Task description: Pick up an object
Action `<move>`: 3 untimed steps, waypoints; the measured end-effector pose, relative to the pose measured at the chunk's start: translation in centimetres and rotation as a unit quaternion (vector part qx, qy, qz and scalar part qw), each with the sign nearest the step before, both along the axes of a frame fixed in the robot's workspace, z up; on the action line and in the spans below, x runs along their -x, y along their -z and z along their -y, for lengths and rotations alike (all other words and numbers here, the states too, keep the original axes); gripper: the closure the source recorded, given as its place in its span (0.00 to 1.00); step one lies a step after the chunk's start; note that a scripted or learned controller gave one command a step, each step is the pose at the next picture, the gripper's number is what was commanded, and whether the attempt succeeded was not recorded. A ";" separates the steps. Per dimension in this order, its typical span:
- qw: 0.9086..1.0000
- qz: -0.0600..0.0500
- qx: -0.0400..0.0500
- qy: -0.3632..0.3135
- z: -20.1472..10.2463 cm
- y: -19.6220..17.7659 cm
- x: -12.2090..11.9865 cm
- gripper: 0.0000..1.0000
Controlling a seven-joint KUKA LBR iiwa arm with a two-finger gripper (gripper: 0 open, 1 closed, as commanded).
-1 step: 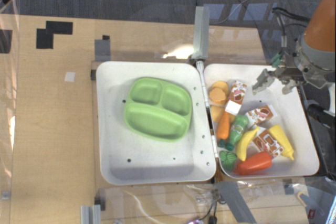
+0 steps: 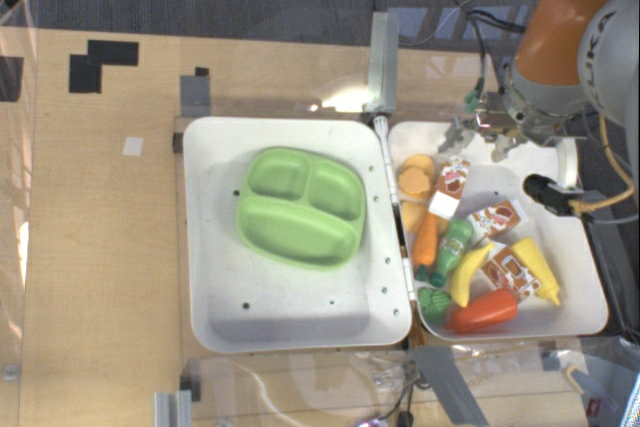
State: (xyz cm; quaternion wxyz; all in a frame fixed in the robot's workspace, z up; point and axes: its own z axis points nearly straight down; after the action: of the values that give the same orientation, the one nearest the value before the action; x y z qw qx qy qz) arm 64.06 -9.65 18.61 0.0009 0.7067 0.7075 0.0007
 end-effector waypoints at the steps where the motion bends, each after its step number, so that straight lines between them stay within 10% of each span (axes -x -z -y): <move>1: 1.000 0.002 0.000 0.016 1.7 8.8 0.5 0.00; 2: 1.000 0.002 0.000 0.016 1.7 8.8 0.5 0.00; 3: 1.000 0.005 0.000 0.015 1.6 7.7 0.3 1.00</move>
State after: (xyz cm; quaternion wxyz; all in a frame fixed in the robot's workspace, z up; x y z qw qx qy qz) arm 63.73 -11.28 10.95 0.0042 0.7175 0.6965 0.0040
